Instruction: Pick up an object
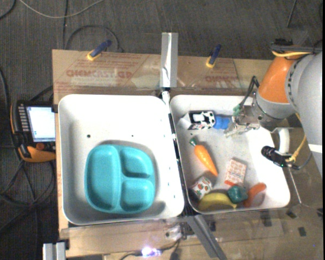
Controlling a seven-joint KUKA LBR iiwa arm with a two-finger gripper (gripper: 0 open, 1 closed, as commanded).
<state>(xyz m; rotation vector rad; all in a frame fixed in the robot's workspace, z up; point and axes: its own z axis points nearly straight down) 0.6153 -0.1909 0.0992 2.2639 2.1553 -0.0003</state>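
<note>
White right bin (281, 199): claw (236, 128) near back rim, beside blue object (221, 123); finger state unclear.

arm (309, 85) cut off at right edge, blue object (221, 123) partly hidden

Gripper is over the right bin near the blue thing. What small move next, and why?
Probably lower the gripper a little toward the blue object just to its left. It sits above the right bin with nothing seen between its fingers, and that object lies nearest.
</note>
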